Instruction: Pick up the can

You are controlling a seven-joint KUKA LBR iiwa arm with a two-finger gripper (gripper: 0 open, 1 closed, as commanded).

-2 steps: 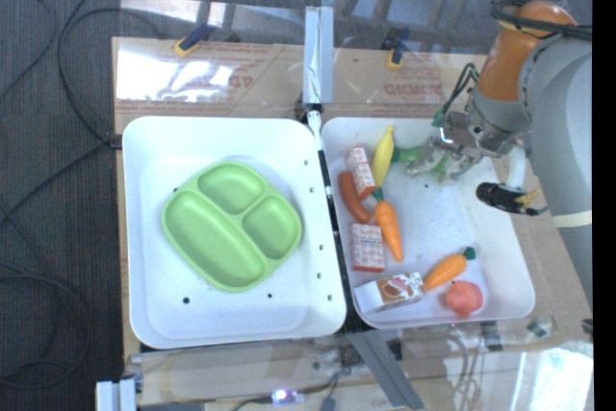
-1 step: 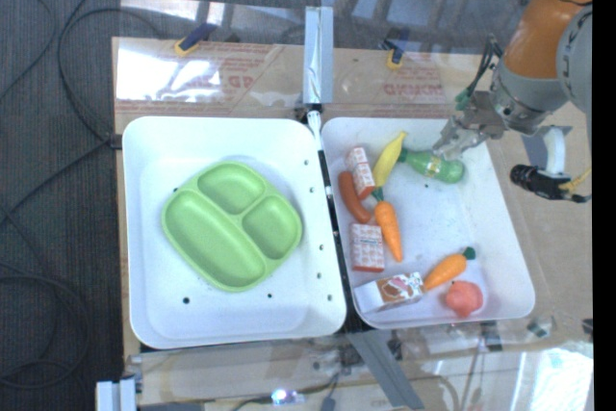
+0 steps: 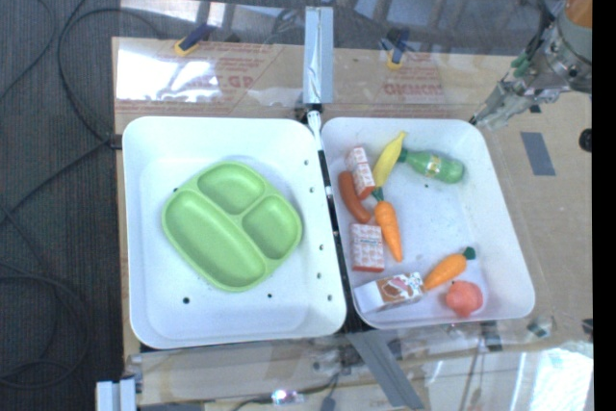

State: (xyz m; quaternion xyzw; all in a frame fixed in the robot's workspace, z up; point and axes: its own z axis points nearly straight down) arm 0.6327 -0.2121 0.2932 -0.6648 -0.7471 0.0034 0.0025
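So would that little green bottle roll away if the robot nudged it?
Probably. The green bottle lies on its side on the flat floor of the right bin, and its rounded body looks apt to roll. It seems a glossy plastic toy, so likely light and slippery. The banana beside its neck might block it.

The arm is reaching in at the desk's far right corner, its tool slanting downward and pointing left, hovering there.

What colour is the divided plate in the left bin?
Light green, seen plainly in the camera view: the plate.
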